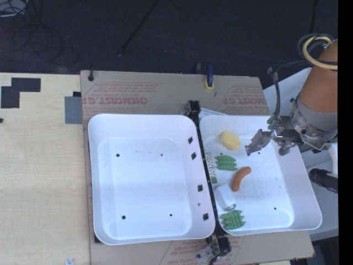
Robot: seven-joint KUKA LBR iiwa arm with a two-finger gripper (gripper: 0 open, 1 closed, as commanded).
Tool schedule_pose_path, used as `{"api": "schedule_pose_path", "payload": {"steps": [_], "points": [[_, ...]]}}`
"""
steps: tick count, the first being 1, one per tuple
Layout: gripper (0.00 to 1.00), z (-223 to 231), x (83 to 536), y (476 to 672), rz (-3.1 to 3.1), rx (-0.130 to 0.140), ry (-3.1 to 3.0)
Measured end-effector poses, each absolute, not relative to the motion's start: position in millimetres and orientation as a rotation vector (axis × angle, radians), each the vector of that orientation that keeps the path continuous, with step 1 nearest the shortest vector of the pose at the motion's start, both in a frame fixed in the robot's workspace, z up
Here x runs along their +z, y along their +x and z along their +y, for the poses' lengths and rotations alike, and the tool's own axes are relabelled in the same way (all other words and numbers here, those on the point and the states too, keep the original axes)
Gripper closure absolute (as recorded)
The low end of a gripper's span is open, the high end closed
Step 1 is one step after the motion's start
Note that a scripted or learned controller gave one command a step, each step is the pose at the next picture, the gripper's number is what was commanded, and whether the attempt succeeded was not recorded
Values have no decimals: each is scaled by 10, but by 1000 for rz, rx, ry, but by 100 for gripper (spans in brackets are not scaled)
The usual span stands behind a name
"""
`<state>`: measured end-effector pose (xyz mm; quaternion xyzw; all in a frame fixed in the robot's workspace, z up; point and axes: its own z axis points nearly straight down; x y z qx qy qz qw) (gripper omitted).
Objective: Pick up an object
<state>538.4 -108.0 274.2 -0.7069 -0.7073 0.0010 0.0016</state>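
- Camera view: the arm [322, 81] reaches in from the right, pincer [270, 142] hanging over the right bin [300, 203], its two fingers spread apart with nothing between them.
- In the right bin: a yellow lump [230, 141] just left of the pincer, a green pod [225, 162] below it, a sausage [240, 178] beside that, a white piece [224, 198], and another pod [233, 220] at the near wall.
- The left bin [102, 131] sits alongside on the bench [38, 164].

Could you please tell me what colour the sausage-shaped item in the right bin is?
Orange-red; the sausage shows clearly in the camera view, lying in the right bin.
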Motion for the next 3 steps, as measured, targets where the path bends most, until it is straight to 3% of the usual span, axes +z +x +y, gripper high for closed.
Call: {"api": "schedule_pose_path", "payload": {"steps": [1,2,3], "points": [[0,-896,1486,5530,-2214,14,-2209],[0,-917,960,5569,-2227,0,-2236],[100,-925,1077,5575,-2216,-6,-2244]]}}
